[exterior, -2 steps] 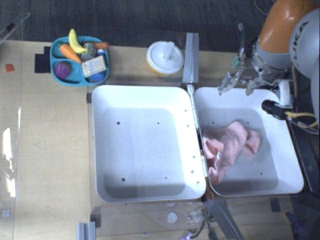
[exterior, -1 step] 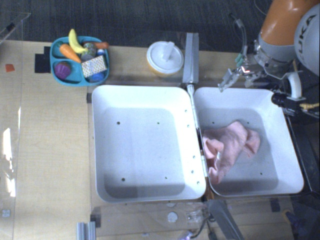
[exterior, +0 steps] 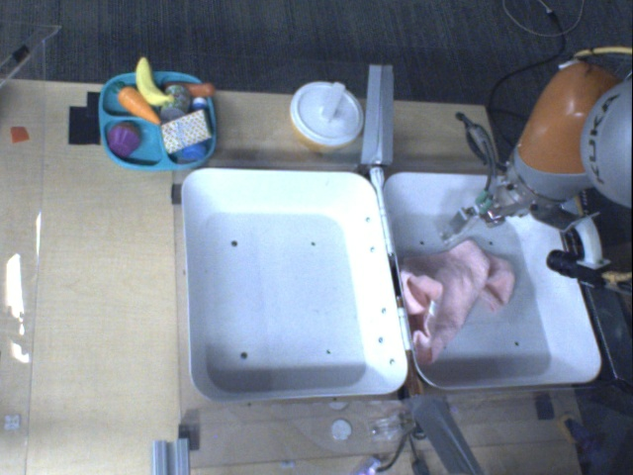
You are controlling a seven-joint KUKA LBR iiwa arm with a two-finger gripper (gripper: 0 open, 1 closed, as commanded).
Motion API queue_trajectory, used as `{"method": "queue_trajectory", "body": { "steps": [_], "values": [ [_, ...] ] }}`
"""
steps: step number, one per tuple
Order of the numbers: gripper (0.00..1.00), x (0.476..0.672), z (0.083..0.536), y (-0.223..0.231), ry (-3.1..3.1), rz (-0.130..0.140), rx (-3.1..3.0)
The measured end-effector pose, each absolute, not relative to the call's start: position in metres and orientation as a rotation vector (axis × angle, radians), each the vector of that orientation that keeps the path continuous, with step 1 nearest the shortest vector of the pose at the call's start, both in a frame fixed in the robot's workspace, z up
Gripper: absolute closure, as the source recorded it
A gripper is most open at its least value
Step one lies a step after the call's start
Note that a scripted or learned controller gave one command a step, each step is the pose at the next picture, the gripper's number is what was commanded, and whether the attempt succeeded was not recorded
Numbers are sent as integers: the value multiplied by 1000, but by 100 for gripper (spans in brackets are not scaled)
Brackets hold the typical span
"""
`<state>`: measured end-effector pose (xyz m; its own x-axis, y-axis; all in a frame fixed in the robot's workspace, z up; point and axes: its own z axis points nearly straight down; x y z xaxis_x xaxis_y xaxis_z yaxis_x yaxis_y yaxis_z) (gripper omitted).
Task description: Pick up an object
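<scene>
Claw (exterior: 465, 224): above the right bin's (exterior: 564, 364) far part, just beyond the cloth; grip state cannot be told.
Pink cloth (exterior: 460, 290): crumpled in the right bin, against its left wall.
Left bin (exterior: 198, 265): beside it on the table (exterior: 89, 315).

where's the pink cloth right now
The pink cloth lies crumpled in the right bin, against its left wall beside the divider, just below and left of the gripper.

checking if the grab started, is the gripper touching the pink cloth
Apart. The camera view shows the gripper over bare bin floor, a strip of white between it and the pink cloth.
</scene>
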<state>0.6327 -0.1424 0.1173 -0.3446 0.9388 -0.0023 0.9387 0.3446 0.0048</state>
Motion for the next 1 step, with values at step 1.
{"method": "queue_trajectory", "body": {
  "steps": [1],
  "values": [
    [0, 651, 90, -155, 2749, 7, 1497]
  ]
}}
